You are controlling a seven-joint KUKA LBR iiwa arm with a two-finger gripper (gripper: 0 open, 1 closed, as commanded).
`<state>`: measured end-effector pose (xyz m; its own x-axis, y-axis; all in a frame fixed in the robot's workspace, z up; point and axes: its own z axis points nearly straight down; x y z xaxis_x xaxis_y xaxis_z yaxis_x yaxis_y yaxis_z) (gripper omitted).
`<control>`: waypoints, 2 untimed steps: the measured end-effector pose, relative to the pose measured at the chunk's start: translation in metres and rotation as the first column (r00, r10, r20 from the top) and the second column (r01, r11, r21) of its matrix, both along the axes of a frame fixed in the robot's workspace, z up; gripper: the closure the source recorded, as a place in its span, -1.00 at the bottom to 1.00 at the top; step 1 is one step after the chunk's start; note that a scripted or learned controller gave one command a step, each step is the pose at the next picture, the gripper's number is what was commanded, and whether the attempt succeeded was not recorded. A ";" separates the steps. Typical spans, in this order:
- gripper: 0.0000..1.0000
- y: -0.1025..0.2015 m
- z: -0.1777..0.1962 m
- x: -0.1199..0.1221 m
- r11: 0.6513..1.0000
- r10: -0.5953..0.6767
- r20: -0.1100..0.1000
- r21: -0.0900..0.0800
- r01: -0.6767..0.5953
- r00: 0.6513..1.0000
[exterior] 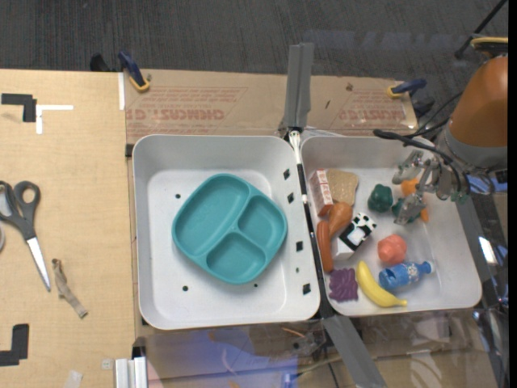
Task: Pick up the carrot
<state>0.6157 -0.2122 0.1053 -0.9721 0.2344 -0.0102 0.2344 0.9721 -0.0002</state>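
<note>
The carrot [326,231] is seen lying at the left side of the right bin [452,301]. The gripper [416,191] hangs well to its right, fingers spread, holding nothing.

Slanted overhead view of both bins [214,148]

Two bins [145,233], one plate [230,227], one carrot [325,241]

Two bins side by side, frame centre. Left bin [145,241]: divided plate [230,228] at middle. Right bin [464,285]: carrot [329,226] along left wall, banana [378,287] and bottle [405,273] at lower edge, gripper [416,191] upper right. Scissors [26,225] on bench, far left.
</note>
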 end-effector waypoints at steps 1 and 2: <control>1.00 0.002 0.010 0.001 1.000 0.003 0.003 0.002 -0.003 1.000; 1.00 0.002 0.020 0.003 1.000 0.005 0.008 0.001 -0.005 1.000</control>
